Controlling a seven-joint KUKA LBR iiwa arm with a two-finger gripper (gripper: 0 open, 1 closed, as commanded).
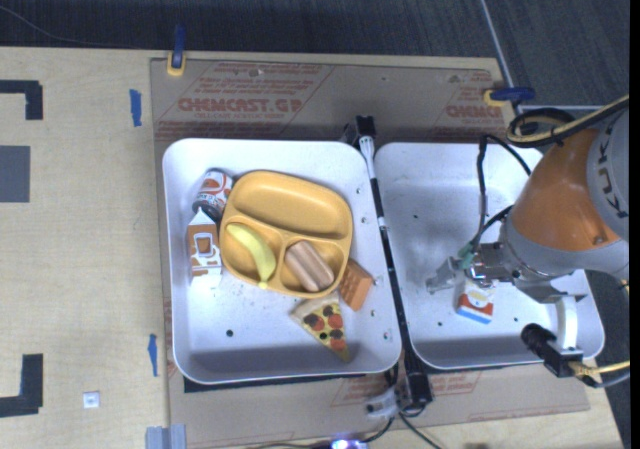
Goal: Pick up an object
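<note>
White right bin: gripper low over a small white, red and blue carton.

We find the carton just below and right of the fingertips, near the bin's front; whether they are spread we cannot tell. Nothing crowds it; the yellow tray lies in the other bin.

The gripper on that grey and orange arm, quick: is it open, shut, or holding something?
Gripper: cannot be told. It hangs low in the right bin, just above a small red, white and blue object, with nothing seen between its fingers.
</note>
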